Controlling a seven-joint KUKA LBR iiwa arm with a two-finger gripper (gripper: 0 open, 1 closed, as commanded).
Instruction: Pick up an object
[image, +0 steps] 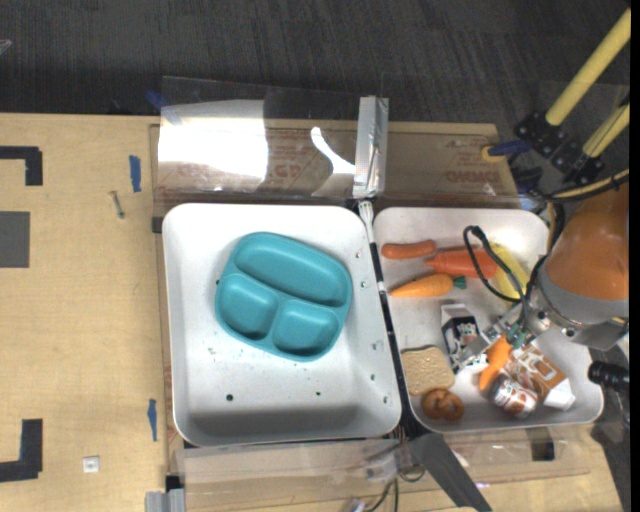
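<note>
Looking down at the bench, you've got two shallow white plastic bins side by side, smooth with rounded corners. Left bin (200, 400) holds a teal divided plate (284, 294), glossy, oval-ish, three compartments, lying about centre. A few small dark specks sit on the bin floor near it.

Right bin (415, 225) holds the clutter. Far side: a red-orange hot dog (409, 250) lying flat, a carrot (420, 288) just near of it with its tip pointing left, and another orange carrot-like piece (462, 263) between them to the right. Something yellow, maybe a banana (508, 268), lies to the right of those with a black cable (478, 250) looping over it. Near-left corner: a tan slice of bread (425, 368), rough-textured and squarish, with a brown round pastry-like lump (441, 404) touching its near edge.

Middle to near right is a tight pile: a small black-and-white box (460, 334), a short orange piece (493, 362), and a white-and-orange printed packet or can (522, 385). You can't separate these cleanly; they overlap.

The gripper (515, 335) is down in the right bin over that pile, under the arm's orange band (598, 262). Whether its jaws are apart or together you can't tell, and nothing is visibly between them.
</note>
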